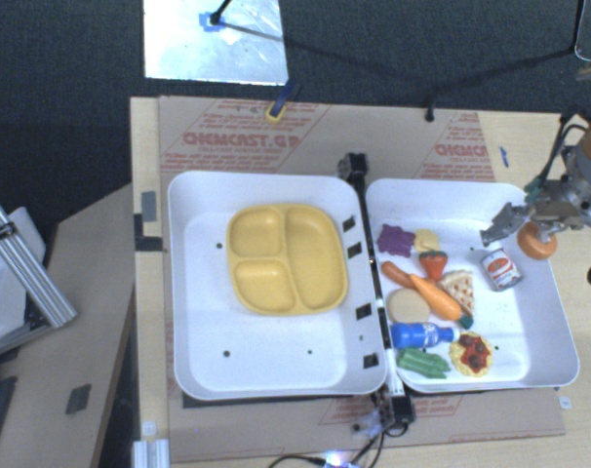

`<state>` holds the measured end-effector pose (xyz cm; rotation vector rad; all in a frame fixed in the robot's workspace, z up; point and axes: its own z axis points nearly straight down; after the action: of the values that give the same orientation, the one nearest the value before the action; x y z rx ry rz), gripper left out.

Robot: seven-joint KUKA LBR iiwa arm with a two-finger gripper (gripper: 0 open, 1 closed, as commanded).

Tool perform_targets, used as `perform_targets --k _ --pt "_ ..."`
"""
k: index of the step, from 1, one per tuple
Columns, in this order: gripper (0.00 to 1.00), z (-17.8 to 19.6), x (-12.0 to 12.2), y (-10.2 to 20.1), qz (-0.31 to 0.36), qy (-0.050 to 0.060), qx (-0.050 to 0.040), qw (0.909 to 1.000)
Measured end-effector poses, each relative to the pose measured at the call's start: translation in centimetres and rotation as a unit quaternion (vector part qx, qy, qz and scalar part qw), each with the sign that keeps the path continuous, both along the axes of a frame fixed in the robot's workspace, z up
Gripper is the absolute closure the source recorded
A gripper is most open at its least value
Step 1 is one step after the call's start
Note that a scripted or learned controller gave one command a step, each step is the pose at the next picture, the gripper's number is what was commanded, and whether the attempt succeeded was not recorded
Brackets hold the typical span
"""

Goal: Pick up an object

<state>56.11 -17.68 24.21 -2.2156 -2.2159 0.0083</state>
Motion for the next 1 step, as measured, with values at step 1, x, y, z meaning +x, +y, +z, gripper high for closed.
perform_targets --k 1 --pt "0.0 0.6 0.23 0.03 0.001 -0.005 -0.0012 1.0"
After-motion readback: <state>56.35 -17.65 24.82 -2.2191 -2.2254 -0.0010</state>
